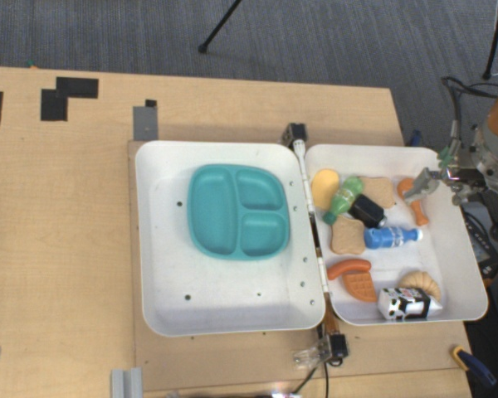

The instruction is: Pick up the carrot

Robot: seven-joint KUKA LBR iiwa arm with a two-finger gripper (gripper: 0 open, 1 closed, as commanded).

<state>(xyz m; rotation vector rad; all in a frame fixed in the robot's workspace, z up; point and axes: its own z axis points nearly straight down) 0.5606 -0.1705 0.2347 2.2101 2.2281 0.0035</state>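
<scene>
The carrot (417,207) is a small orange piece lying near the right wall of the right bin (465,259), its upper end at about the bin's upper right. My gripper (429,182) reaches in from the right edge and hangs right over the carrot's upper end, partly covering it. Whether it touches the carrot cannot be made out.
Around it in the right bin lie a yellow fruit (324,185), green bottle (343,198), black object (368,211), bread slice (347,238), blue bottle (391,237), red sausage (349,266), croissant (422,283) and cow-patterned can (403,305). The left bin (162,255) holds a teal divided plate (236,211).
</scene>
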